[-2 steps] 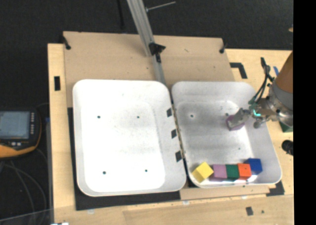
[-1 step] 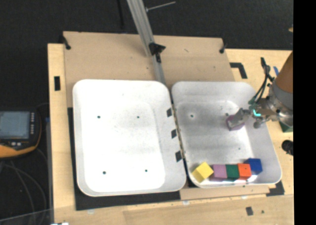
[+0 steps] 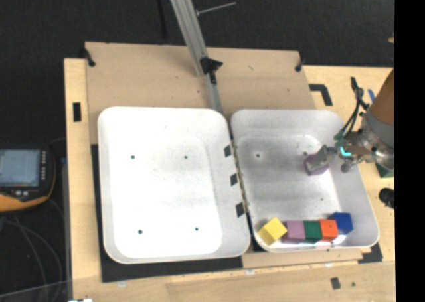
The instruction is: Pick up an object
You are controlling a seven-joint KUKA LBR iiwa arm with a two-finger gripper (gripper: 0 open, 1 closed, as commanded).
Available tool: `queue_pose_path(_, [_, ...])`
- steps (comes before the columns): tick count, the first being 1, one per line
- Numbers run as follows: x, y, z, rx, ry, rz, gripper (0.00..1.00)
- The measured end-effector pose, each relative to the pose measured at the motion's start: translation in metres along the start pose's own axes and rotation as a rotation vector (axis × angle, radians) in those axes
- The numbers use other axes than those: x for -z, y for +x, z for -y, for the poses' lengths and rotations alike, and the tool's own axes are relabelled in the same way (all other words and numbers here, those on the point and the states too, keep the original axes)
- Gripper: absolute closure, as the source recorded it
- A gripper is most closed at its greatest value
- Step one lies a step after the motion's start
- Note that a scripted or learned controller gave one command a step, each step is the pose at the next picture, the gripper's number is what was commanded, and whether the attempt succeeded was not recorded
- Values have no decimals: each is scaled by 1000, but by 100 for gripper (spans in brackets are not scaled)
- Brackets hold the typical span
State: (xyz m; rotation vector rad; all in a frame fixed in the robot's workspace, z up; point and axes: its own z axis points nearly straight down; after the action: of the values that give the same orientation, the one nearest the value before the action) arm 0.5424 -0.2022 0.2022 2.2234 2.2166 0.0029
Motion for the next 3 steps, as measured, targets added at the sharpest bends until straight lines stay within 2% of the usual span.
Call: queue_pose_path(3, [0, 0, 0, 0, 0, 0, 0])
